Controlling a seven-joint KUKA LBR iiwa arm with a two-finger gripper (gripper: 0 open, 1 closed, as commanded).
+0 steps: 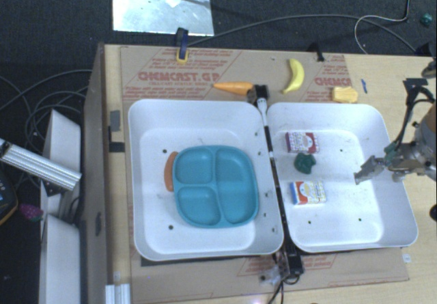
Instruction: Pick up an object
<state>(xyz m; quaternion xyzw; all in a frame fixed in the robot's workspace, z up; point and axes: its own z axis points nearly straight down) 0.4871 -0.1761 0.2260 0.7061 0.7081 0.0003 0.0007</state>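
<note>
On my screen the gripper [365,171] is grey metal with a slim, dull, pointed finger [369,167]. Its body behind looks blocky, with small teal patches. A thin black cable [410,113] loops above it, from a dark bracket [414,85].

Even light — soft focus; grainy

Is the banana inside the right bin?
No. The banana lies on the cardboard behind the right bin, outside its rim.
</note>
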